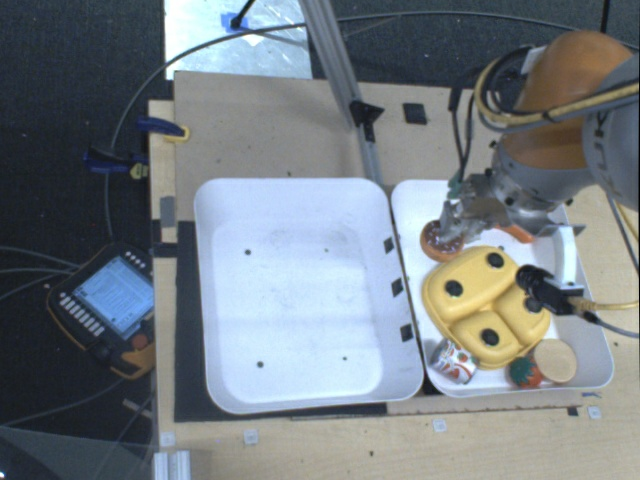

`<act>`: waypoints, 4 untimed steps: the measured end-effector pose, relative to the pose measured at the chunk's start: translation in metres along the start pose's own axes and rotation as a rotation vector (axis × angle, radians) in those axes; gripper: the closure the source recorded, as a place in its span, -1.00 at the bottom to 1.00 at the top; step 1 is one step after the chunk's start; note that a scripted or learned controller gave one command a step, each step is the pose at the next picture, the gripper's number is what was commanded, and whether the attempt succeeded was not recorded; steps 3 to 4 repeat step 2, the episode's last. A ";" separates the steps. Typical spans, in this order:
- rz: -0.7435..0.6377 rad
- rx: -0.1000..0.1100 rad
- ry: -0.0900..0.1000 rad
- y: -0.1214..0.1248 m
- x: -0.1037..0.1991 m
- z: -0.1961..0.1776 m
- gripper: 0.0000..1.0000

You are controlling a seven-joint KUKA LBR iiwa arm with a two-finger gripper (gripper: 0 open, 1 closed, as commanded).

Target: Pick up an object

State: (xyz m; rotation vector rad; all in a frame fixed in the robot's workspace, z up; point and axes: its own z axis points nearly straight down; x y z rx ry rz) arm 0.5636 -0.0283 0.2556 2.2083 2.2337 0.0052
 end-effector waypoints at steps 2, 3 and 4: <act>0.001 0.001 -0.001 0.028 0.097 0.024 1.00; 0.001 0.001 -0.001 0.028 0.097 0.024 1.00; 0.001 0.001 -0.001 0.028 0.097 0.024 1.00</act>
